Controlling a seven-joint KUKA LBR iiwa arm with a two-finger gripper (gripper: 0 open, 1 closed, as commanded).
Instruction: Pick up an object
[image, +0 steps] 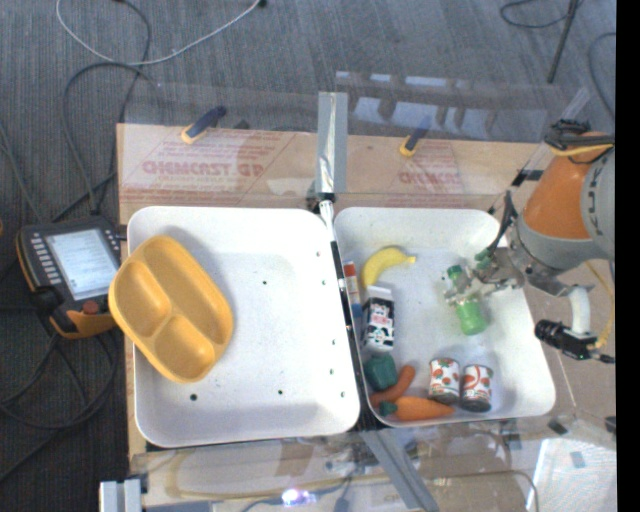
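My gripper (466, 288) hangs over the right side of the right bin (430, 232), at the end of the grey arm with its orange band (560, 200). Directly under and just in front of it lies a green bottle-like object (470, 317), touching or nearly touching the gripper's tip. A yellow banana (388, 264), a small black-and-white carton (379, 320), a dark green object (380, 372), an orange carrot (420, 407) and two red-and-white cans (460, 382) lie in the same bin.
A yellow divided plate (170, 305) rests on the left rim of the left bin (270, 340). A thin marker (349, 282) lies along the wall between the bins. A teach pendant (70, 265) sits left of the bench.
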